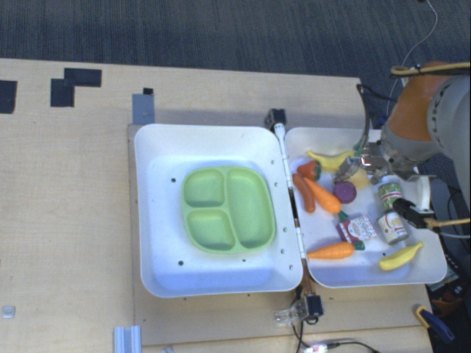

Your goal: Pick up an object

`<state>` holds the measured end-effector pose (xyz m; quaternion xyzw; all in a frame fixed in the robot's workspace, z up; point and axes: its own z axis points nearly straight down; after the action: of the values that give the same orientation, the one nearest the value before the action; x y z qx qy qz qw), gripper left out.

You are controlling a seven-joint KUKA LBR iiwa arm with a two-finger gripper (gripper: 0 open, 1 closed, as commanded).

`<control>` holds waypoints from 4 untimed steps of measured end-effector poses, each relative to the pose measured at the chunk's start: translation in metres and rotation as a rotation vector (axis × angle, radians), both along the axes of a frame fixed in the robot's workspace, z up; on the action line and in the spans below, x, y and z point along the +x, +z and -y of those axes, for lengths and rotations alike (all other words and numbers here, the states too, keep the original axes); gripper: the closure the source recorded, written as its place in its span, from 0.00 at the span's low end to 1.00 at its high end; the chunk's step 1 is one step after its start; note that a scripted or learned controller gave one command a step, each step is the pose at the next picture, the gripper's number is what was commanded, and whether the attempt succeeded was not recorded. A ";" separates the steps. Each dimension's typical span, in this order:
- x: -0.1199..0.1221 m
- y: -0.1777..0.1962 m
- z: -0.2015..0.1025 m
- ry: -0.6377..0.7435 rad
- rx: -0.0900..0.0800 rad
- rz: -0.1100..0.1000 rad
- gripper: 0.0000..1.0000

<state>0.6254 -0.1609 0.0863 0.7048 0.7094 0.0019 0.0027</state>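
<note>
A: Take the purple ball in the right bin as the landmark. What lies furthest left of it?

B: The left bin, holding a green divided plate. Both bins sit on the tabletop.

A: And closer in?

B: A red-and-orange piece and an orange carrot lie just left of the ball, tilted side by side. A second carrot lies below it, near the front wall. A yellow banana curves just above it.

A: Right of the ball?

B: A small packet below-right, then two cans, and another banana at the lower right.

A: The gripper?

B: The jaws hang just above-right of the ball, over the bin. Nothing sits between them, though how far apart they stand I cannot tell.
</note>
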 end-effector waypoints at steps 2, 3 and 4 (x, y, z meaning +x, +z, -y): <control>0.002 0.012 0.000 0.003 0.000 0.004 0.00; 0.003 0.024 -0.001 0.007 -0.001 0.009 1.00; 0.003 0.024 -0.001 0.007 -0.001 0.009 0.00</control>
<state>0.6287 -0.1598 0.1101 0.7024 0.7118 0.0046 0.0060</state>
